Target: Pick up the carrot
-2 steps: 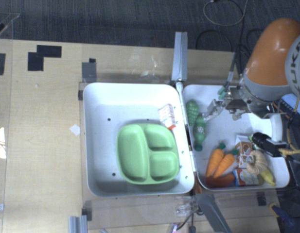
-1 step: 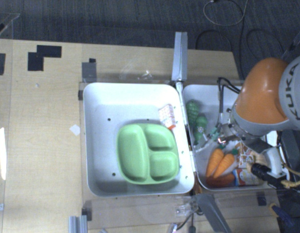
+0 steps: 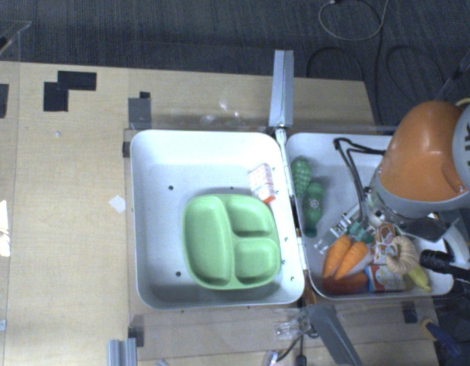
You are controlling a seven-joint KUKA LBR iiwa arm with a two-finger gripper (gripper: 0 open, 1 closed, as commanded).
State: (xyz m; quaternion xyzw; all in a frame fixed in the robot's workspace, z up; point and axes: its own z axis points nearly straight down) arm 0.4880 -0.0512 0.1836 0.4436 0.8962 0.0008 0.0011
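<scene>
Pale wood [image 3: 67,227] covered the bench, with dark carpet beyond its far edge and a few black patches near the left corner. Two shallow white bins sat side by side on it. In the left bin [image 3: 155,204] lay a green divided plate [image 3: 231,240] with three compartments, and a small white-and-red packet [image 3: 263,182] rested just beyond it near the bin's right wall; its printing was too small to read. The right bin [image 3: 337,181] held a crowd of things: a green bumpy vegetable [image 3: 301,175] near the dividing wall with a dark green bottle [image 3: 312,206] just beside it, and closer to the front the carrot [image 3: 345,255], orange, lying tilted with its green top pointing toward the arm. A red item [image 3: 347,284] lay along the front wall below the carrot, and a printed packet [image 3: 383,261], a tan braided ring [image 3: 406,254] and something yellow [image 3: 419,278] sat to the right. The arm's orange band [image 3: 425,155] hung over this bin. The gripper [image 3: 364,223] showed just above the carrot's top end, but how wide the claw stood, or whether it had hold of anything, could not be told.
</scene>
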